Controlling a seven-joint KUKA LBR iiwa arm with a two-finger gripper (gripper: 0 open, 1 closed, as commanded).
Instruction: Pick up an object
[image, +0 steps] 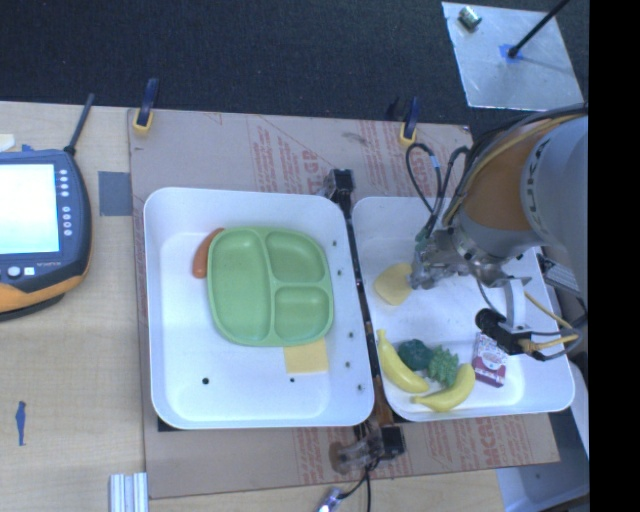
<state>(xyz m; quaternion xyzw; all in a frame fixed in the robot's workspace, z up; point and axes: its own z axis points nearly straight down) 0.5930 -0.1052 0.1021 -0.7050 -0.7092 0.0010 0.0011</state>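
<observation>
From the overhead camera I see the arm (520, 190) reaching into the right bin (385, 215), its gripper (432, 268) down near that bin's middle; I cannot tell from here how the gripper is set. Just left of the gripper, touching or nearly so, lies a pale yellow piece (393, 285). Toward the right bin's near edge sit two bananas (398, 366), with a green broccoli (428, 360) between them and a small red packet (489, 362) just right of those. The left bin (180, 400) holds a green divided plate (270, 285), an orange sausage (203, 253) peeking out at the plate's left rim, and a yellow cheese slice (306, 358) just below the plate.
</observation>
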